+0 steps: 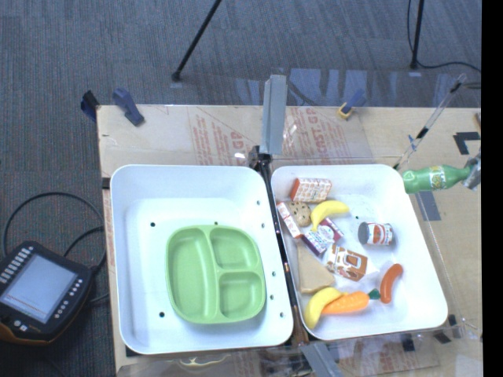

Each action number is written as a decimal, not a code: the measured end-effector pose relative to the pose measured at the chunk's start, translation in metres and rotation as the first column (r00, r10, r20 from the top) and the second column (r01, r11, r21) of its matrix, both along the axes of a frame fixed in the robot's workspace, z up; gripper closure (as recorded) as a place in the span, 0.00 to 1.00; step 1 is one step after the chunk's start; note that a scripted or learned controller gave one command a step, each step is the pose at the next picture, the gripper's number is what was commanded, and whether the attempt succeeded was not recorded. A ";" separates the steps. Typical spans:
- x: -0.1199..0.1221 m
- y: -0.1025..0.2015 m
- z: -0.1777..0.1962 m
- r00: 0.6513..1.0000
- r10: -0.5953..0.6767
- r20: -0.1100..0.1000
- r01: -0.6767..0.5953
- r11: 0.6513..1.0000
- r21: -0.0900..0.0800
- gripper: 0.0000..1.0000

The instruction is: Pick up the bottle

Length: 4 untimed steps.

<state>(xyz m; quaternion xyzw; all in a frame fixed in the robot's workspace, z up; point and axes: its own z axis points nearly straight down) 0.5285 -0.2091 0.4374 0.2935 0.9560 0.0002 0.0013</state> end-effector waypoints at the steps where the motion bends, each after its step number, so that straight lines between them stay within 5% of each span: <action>1: 0.088 -0.003 0.000 0.982 0.188 0.000 -0.188 0.982 0.001 1.00; 2: 0.088 -0.003 0.000 0.982 0.188 0.000 -0.188 0.982 0.001 0.00; 3: 0.065 0.105 0.000 0.869 0.494 0.001 -0.494 0.869 0.000 0.00; 4: 0.028 0.208 0.000 0.871 0.491 0.001 -0.491 0.871 0.001 0.00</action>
